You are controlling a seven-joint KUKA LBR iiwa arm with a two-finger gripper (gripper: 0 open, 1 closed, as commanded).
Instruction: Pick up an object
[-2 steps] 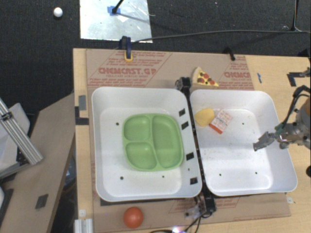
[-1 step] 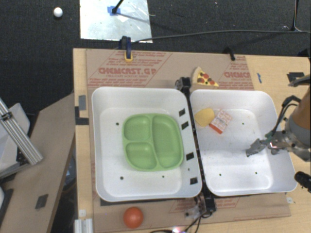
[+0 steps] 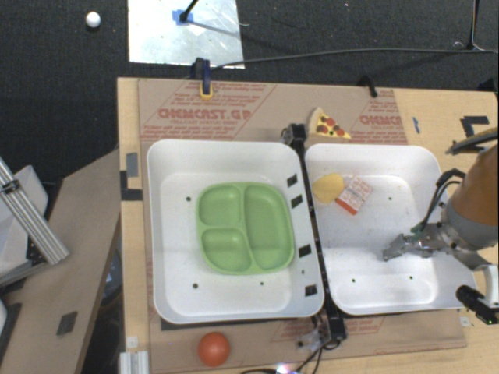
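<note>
In the right bin (image 3: 390, 291) lie a yellow rounded piece (image 3: 328, 185) and a small red and white packet (image 3: 354, 194), side by side near the far left corner. My gripper (image 3: 394, 249) hangs low over the right half of this bin, pointing left. It is well apart from both objects, nearer the camera and to their right. Nothing shows in its grasp. The grey arm with its orange band (image 3: 475, 201) comes in from the right edge.
The left bin (image 3: 175, 287) holds a green divided plate (image 3: 245, 227). A toy pizza slice (image 3: 330, 125) lies on the bench behind the bins, and an orange ball (image 3: 214, 347) sits in front of the left bin. A black clip strip (image 3: 306, 209) joins the bins.
</note>
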